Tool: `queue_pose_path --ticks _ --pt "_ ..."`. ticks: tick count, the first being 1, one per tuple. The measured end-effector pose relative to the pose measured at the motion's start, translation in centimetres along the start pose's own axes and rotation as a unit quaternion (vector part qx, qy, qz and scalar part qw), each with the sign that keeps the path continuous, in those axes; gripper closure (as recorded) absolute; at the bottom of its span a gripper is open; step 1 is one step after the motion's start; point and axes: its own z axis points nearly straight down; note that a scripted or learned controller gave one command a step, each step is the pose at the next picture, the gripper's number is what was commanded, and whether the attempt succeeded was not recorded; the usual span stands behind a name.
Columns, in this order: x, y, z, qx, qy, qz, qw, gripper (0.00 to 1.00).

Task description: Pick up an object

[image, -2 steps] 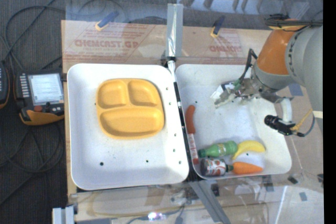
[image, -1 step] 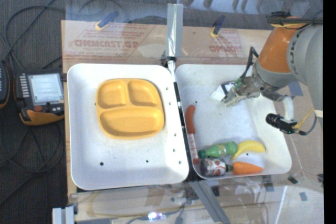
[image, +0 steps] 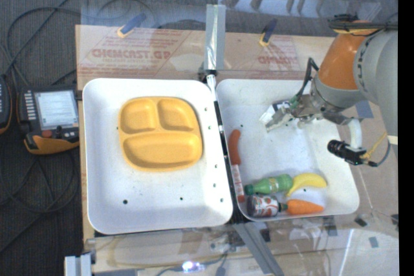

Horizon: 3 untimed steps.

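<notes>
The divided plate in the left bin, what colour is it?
The divided plastic plate is yellow-orange, seen clearly in the camera view.

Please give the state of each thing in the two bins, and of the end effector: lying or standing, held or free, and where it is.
yellow tray: flat, open side up, left bin.
hot dog: lying free, right bin's left wall.
green bottle: on its side.
banana: lying free.
carrot: lying free.
can: on its side.
end effector: above right bin, holding nothing visible.

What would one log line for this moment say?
gripper: over right bin, nothing visibly held | sausage, bottle, banana, carrot: in right bin | yellow tray: left bin
</notes>
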Motion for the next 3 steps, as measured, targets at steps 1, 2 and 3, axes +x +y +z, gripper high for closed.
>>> queue_pose_path --ticks 1,2,3 --pt "-1.7 4.3 0.7 0.036 0.017 -0.033 0.9987 0.00" --pt "-0.2 4.4 0.7 0.029 0.003 0.017 0.9994 0.00" --pt "-0.2 4.1 0.1 0.036 0.002 0.016 0.9992 1.00"
